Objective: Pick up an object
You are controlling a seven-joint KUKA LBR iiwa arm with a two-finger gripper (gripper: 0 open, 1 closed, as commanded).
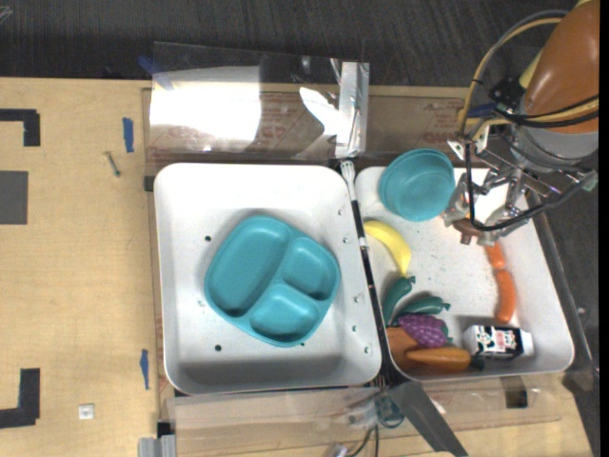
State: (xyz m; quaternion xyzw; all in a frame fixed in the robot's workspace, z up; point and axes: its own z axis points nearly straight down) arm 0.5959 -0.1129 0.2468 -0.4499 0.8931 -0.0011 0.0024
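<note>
My gripper [492, 217] hangs over the far part of the right bin [557, 298], just right of a teal bowl [419, 184]. Its fingers stand apart with nothing between them. Directly below it lies a long orange carrot [504, 284], whose top end sits near the fingertips. A yellow banana [390, 244] lies by the bin's left wall. At the bin's near end are purple grapes [425, 329] with green leaves [419, 305], an orange toy food [438, 358] and a small black-and-white carton [497, 341].
The left bin [181, 208] holds a teal divided plate [273, 279]. A clear plastic sheet [257, 108] lies behind the bins. Cables loop around the arm's wrist [557, 93] at the upper right.
</note>
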